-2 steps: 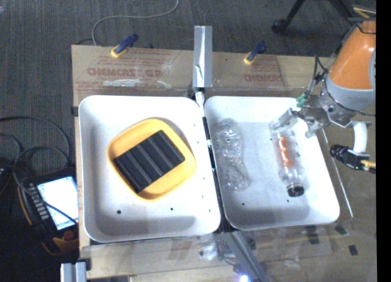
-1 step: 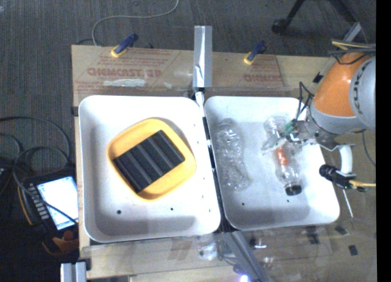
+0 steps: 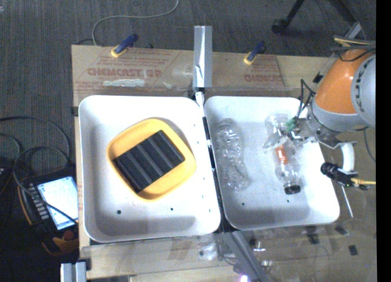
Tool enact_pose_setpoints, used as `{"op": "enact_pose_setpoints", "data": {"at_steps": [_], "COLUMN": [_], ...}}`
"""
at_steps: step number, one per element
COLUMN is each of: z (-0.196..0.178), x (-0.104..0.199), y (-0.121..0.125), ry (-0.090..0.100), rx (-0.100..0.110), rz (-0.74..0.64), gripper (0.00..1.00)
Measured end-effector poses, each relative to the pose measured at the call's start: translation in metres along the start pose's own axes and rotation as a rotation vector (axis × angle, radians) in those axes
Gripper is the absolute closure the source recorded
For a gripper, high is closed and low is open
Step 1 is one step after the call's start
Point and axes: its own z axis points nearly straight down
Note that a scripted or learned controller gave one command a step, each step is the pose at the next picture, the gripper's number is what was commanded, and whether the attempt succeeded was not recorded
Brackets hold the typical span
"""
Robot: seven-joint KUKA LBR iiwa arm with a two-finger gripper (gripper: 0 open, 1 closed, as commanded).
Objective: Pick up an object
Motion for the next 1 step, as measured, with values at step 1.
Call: {"op": "enact_pose_setpoints", "data": {"at_steps": [1], "z": [-0.0844], "x": [0.0625], "y": [0.0229], "ry": [-0.003], "rx": [0.004], "rz": [0.024], "gripper": [1.0]}}
